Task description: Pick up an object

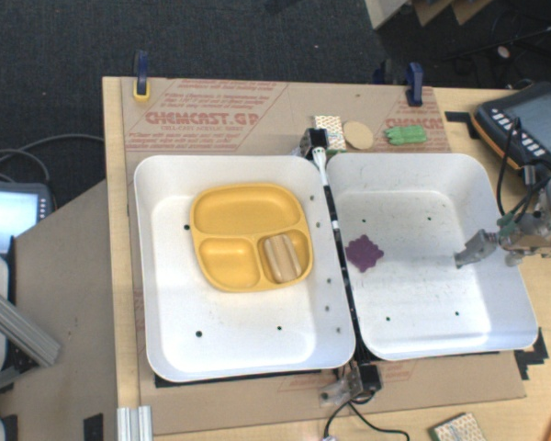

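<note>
A small purple object (365, 252) lies on the floor of the right bin (413, 333), near its left wall. A yellow divided plate (251, 214) sits in the left bin (165, 274). Its lower right compartment holds a tan, bread-like piece (280, 256). My gripper (477, 246) reaches in low over the right bin's right side, about a hand's width to the right of the purple object. Nothing shows in its grip.
Behind the bins on the cardboard lie a green object (406, 136), a tan disc (357, 135) and a small checkered piece (328, 124). Blue clamps (413, 73) hold the board's far edge. A control pendant (523, 127) sits at the far right.
</note>
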Controlling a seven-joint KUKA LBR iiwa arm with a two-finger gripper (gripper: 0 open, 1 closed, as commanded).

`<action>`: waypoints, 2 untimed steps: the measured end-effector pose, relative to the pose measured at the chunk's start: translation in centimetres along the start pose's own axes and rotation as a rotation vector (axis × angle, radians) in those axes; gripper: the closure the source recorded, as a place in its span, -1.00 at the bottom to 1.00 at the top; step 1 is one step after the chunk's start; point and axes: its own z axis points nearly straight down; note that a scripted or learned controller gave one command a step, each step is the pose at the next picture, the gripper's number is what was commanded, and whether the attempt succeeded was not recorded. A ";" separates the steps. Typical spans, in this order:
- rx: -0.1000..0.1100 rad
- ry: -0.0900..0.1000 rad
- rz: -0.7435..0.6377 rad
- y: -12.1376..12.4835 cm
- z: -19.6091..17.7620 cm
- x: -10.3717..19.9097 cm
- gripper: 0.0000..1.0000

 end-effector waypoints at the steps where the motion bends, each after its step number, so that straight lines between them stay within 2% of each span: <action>1: 0.001 0.002 -0.003 5.6 11.1 0.1 -1.00; 2: -0.004 0.000 -0.008 9.9 10.7 7.4 -1.00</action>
